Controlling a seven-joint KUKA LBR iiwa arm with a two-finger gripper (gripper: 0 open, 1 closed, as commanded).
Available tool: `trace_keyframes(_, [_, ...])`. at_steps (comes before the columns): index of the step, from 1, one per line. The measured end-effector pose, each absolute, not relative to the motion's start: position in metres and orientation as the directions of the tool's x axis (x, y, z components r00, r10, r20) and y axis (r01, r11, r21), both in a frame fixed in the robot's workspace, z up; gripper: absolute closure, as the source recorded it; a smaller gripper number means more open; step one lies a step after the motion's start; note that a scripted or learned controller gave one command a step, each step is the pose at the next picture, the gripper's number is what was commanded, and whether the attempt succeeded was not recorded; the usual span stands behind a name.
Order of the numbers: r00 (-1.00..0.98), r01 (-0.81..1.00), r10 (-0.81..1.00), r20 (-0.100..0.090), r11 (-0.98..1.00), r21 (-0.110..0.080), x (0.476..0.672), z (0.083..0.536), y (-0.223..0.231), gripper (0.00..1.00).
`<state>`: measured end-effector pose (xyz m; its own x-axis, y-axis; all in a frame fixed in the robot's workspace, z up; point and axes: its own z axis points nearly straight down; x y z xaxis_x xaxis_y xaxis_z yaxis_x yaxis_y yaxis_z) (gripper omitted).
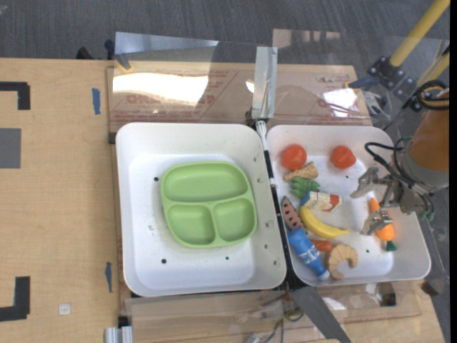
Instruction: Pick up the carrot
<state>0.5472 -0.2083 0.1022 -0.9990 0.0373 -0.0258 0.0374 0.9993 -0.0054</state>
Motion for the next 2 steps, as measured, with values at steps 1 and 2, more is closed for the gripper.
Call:
trace_keyframes(1, [-0.996,-0.094,-0.094,-0.013,0.996,-0.002,0.538,0.09,-0.222,0.0])
trace_keyframes(2, [-0.995,-0.093,-0.094,-0.027,0.996,-0.007,0.542,0.103,-0.222,1.0])
